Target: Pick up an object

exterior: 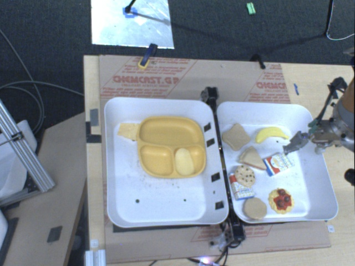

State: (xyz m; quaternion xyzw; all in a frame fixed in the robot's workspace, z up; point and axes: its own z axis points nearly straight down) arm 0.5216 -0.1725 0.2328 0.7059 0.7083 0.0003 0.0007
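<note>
Two white bins point(119, 165) point(321, 187); one yellow divided tray point(169, 146); one banana point(272, 133); one cookie point(244, 175); two small cartons point(278, 163) point(241, 190).

one fixed camera above the bench point(183, 71), angled down, both white bins point(161, 218) in frame

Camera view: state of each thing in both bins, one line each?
Yellow tray: upright, left bin, holds a pale oval piece.
Banana: lying flat, right bin.
Bread slice: flat, loose.
Cookie: flat, resting on a small carton.
Tart: upright, topping up.
Gripper: over right bin, above the red-and-white carton; grasp unclear.
</note>
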